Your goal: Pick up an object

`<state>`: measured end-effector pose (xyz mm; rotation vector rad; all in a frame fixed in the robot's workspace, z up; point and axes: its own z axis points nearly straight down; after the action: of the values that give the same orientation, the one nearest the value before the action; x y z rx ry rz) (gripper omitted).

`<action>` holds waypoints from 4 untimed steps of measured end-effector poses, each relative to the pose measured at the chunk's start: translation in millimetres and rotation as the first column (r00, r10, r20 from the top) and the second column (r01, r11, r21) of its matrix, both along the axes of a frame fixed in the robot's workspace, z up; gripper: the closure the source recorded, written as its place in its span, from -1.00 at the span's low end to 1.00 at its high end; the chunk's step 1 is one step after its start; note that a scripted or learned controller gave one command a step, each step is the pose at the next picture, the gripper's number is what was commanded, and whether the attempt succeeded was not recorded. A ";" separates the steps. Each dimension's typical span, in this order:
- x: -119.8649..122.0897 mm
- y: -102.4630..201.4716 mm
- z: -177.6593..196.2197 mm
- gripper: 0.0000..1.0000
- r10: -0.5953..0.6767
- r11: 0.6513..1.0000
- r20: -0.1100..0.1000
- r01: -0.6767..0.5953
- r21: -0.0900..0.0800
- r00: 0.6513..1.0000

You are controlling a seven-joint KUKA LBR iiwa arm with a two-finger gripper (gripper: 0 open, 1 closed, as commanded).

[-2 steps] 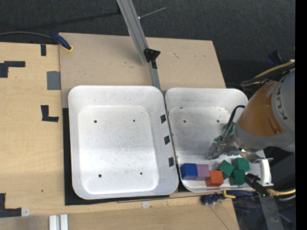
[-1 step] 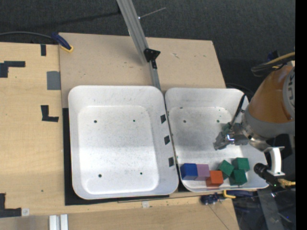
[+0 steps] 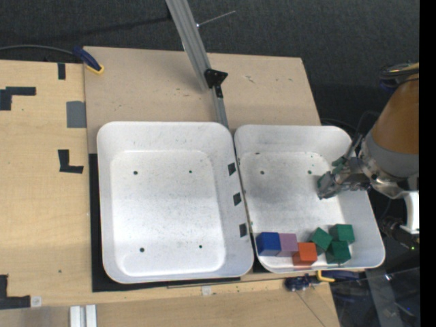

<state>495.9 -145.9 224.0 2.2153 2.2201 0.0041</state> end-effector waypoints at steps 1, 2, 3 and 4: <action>1.2 0.1 52.8 1.00 0.000 1.000 -0.001 0.000 0.000 1.000; 17.7 50.2 36.0 1.00 0.004 1.000 -0.008 -0.004 0.003 1.000; 41.9 94.4 38.7 1.00 0.004 1.000 -0.006 -0.004 0.003 1.000; 60.5 152.2 25.3 1.00 0.005 1.000 -0.008 -0.005 0.002 1.000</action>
<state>556.5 6.2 249.3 2.2151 2.2302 -0.0016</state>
